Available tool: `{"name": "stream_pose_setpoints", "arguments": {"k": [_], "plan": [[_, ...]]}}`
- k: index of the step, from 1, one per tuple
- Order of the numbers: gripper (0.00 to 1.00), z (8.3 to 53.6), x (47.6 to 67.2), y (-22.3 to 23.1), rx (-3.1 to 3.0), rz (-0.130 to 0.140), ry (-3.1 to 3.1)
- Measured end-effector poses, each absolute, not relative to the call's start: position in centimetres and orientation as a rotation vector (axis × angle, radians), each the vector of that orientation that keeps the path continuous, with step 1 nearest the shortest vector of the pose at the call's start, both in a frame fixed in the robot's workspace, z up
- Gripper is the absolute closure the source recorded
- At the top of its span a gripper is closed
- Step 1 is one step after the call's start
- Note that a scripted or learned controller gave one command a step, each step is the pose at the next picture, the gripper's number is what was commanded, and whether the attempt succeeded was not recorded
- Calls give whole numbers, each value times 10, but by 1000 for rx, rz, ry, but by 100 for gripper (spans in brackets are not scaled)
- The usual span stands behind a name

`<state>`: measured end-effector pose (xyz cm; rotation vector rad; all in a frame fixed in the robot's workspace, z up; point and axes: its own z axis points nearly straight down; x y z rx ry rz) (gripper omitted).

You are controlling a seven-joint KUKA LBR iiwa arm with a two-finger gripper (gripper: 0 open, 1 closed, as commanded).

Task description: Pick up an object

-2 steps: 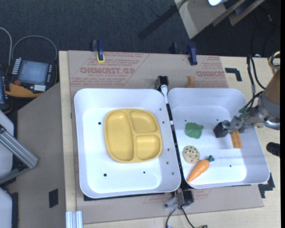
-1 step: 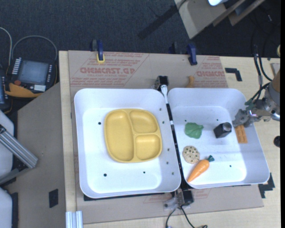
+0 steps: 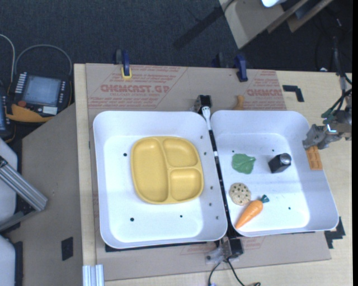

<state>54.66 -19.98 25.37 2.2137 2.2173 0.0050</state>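
The right bin [image 3: 313,192] holds several small objects. A green leafy piece [image 3: 243,162] lies near its middle. To its right sits a small black object with a silvery top [image 3: 279,162]. A round chocolate-chip cookie [image 3: 240,193] lies near the bin's left wall. Just below it, an orange toy carrot [image 3: 249,211] points toward the front left corner. A pale segment of the arm [image 3: 263,17] crosses the top edge of the view, high above the bench and far from the objects.
The left bin [image 3: 112,212] holds a yellow divided plate [image 3: 166,168] at its centre. A small metal fixture with cables [image 3: 324,133] stands at the right bin's right rim, with an orange tag [image 3: 314,158] beside it. Blue clamps [image 3: 126,62] hold the board's far edge.
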Motion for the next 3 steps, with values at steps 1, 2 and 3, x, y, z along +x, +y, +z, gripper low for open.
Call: {"name": "stream_pose_setpoints", "arguments": {"k": [1, 2, 3], "plan": [[100, 248, 545, -137, 2216, 2, 2231], [100, 251, 547, -90, 2217, 1, 2229], [100, 254, 550, -38, 2215, 3, 2230]]}}
